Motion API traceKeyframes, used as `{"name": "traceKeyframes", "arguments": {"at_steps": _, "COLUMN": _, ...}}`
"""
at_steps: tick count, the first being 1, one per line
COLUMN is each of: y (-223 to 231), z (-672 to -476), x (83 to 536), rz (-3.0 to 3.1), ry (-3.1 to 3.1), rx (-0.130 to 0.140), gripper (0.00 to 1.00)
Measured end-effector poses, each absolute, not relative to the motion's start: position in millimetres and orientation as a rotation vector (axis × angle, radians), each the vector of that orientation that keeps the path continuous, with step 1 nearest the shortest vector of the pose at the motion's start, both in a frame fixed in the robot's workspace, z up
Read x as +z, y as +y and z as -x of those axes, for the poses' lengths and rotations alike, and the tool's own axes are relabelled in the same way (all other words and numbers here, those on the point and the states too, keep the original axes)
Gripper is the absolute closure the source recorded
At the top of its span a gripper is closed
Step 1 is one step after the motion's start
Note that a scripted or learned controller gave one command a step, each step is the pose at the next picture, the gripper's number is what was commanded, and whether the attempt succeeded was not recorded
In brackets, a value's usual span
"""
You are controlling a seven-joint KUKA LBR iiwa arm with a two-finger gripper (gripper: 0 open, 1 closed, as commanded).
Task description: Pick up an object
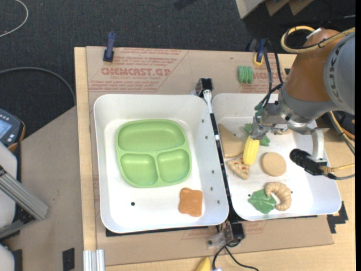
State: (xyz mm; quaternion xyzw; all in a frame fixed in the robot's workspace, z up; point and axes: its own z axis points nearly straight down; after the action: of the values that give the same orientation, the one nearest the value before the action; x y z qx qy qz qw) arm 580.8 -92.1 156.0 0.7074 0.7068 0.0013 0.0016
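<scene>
Bench (141,66): brown board with red print along its far edge, two shallow white bins side by side on it.

Left bin (107,151): a green divided tray (152,152) lies flat in the middle, three compartments, nothing in them. An orange toy piece (191,201), looks like a fried nugget, sits near the bin's near right corner, apart from the tray.

Right bin (316,202): toy foods grouped in its left half.
- Yellow corn cob (251,150), upright-ish, towards the bin's far left part.
- Pizza slice (238,167) just beside the cob's lower end, on its left; may be touching, cannot tell.
- Round tan cookie (274,164) just right of the cob, apart from it.
- Tan croissant-like curl (279,195) near the bin's near edge, resting against a green leaf piece (261,201).

Arm reaches in from the right, orange band visible above the wrist. Gripper (260,130) hangs low over the far left part of the right bin, directly above the top end of the corn cob. Fingers are dark and crowded against the cob tip and something green; cannot tell whether they are apart or together, or whether the cob is between them.

A small green ridged piece (245,74) lies on the bench beyond the right bin's far edge.
</scene>
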Motion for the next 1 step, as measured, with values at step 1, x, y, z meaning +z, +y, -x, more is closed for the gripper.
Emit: {"name": "traceKeyframes", "arguments": {"at_steps": 1, "y": 7.4, "z": -536.2, "x": 186.0, "rz": -2.218, "ry": 2.233, "rx": -0.001, "gripper": 1.0}}
